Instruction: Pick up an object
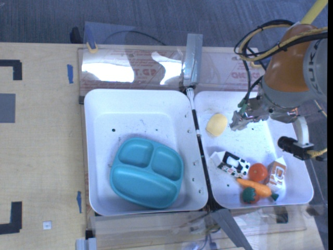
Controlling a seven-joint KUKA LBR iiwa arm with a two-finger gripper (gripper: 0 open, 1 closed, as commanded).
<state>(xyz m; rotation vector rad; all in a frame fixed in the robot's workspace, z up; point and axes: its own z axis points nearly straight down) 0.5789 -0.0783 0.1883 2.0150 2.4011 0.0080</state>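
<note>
In the right bin (291, 197), a pale yellow lemon-shaped object (217, 124) lies near the back left. My gripper (240, 120) hangs just to its right, low over the bin floor, apart from the yellow object by a small gap. Nothing shows between the fingers. Toward the front of the bin lie a black-and-white cow-patterned toy (231, 164), a red tomato (258, 172), an orange carrot (254, 185) with a green end and a small orange-and-white carton (277, 174).
The left bin (99, 113) holds a blue divided plate (148, 172). A metal divider post (193, 61) stands at the back between the bins. Black cables (255, 40) loop above the wrist. A black bracket (294, 147) sticks out at the right bin's edge.
</note>
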